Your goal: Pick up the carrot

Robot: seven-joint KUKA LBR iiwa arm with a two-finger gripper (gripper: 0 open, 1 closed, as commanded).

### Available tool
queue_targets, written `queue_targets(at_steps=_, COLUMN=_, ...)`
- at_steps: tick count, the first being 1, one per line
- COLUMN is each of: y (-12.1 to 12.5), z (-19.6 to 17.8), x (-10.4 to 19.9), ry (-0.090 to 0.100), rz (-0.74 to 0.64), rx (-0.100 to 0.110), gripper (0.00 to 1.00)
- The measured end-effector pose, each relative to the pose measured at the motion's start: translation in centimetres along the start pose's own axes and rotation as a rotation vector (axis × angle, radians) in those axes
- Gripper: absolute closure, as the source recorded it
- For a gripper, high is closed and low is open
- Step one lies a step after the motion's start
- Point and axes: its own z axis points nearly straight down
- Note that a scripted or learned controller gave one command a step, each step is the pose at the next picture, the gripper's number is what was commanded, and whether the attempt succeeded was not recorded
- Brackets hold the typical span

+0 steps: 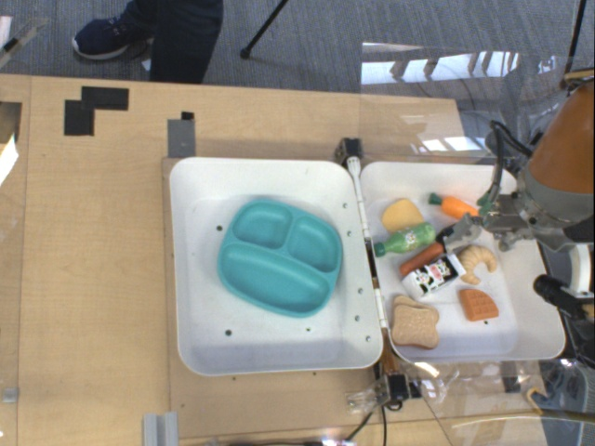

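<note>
The gripper (490,214), grip state unclear to me, hovers just right of the carrot (453,206), so it's approaching and must descend next.

The bench (93,277) is a pale wooden top with a few black patches (93,107) at its far left. Two shallow white bins sit on it side by side, touching along their inner edges. The left bin (195,342) holds a teal divided plate (279,255). The right bin (530,342) holds a jumble of toy food. A small grey bracket (181,136) stands just beyond the left bin's far corner, and cables (390,393) trail off the near edge between the bins.
</note>
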Motion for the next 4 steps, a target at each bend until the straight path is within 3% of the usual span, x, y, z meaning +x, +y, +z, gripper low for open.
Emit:
queue_targets(at_steps=1, y=9.1, z=8.1, x=-1.0, ry=0.000, rz=0.222, rx=0.004, gripper=0.00)
queue_targets(at_steps=2, y=10.5, z=10.2, x=-5.1, ry=0.007, rz=0.225, rx=0.004, gripper=0.00)
queue_targets(at_steps=3, y=11.0, z=9.0, x=-3.9, ry=0.025, rz=0.210, rx=0.004, gripper=1.00)
queue_targets(at_steps=4, y=10.9, z=9.1, x=-3.9, ry=0.025, rz=0.209, rx=0.006, gripper=0.00)
